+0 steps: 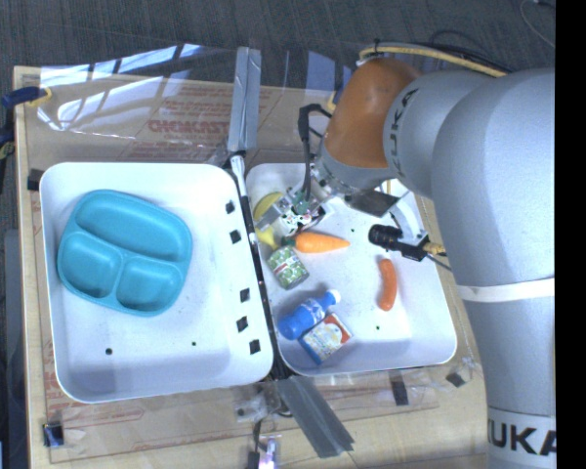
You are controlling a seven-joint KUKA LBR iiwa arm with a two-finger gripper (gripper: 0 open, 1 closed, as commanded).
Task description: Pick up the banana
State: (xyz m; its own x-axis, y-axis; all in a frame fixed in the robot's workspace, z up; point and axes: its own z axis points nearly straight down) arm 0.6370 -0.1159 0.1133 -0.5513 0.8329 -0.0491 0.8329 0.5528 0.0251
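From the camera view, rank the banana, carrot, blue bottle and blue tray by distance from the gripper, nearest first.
1. Banana, just left of the gripper.
2. Carrot, just below it.
3. Blue bottle, lower in the right bin.
4. Blue tray, left bin.

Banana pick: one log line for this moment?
gripper: over banana, grasp unconfirmed | right bin: carrot, sausage, bottle | left bin: blue tray
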